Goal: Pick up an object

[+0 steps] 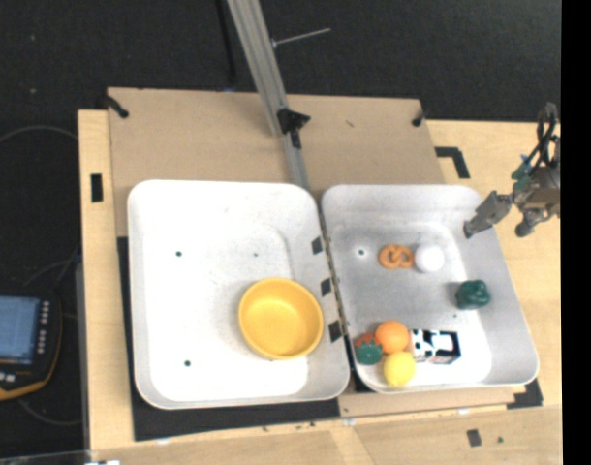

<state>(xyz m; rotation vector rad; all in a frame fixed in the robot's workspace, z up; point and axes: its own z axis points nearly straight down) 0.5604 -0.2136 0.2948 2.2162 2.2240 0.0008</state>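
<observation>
My claw (pixel 504 215) hangs at the far right side, over the top right edge of the right bin (pixel 373 211). Its two fingers are spread apart, one (pixel 484 213) poking left over the bin and one pointing down at the bench. Nothing is between them.

Under my claw, inside the right bin, sits a small white ball (pixel 429 259). Just beside it on the left is a little orange pretzel shape (pixel 395 256). The two are almost touching. A bit lower and to the right is a dark green lump (pixel 473 294), all by itself near the bin's right wall.

Down in the front part of the bin is a small pile. An orange ball (pixel 392 336) sits there, with a yellow ball (pixel 399 369) just in front of it and touching it. A small green thing (pixel 369 353) is pressed against their left side. A black and white toy (pixel 437 347) lies on their right. I cannot tell what kind of toy it is.

The left bin (pixel 179 221) holds a yellow bowl (pixel 280 318), standing upright near the wall between the two bins.

A grey pole (pixel 262 61) leans in from the top.
</observation>
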